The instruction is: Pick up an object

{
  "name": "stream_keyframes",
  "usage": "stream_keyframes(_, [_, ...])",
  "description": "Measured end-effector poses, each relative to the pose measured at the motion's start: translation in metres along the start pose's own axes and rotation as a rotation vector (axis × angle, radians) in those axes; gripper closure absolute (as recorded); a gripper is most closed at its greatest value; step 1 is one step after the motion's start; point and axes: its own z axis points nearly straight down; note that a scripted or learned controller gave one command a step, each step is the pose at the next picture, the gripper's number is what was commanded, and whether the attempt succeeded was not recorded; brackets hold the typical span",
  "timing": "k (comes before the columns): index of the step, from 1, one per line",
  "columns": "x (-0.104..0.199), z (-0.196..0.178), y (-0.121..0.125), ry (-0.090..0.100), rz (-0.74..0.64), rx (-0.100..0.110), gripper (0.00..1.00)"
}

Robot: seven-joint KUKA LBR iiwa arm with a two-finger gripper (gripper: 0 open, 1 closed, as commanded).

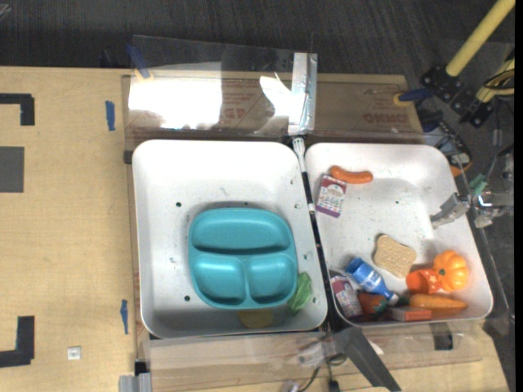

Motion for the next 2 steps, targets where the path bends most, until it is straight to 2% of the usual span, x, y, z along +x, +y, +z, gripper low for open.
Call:
stream_keyframes(1, [-0.004, 0.006, 0.079, -0.001, -0.018, -0.001, 0.00])
stream_keyframes(2, [0.040, 0.067, 0.122, 0.000, -0.155, 0.000, 0.00])
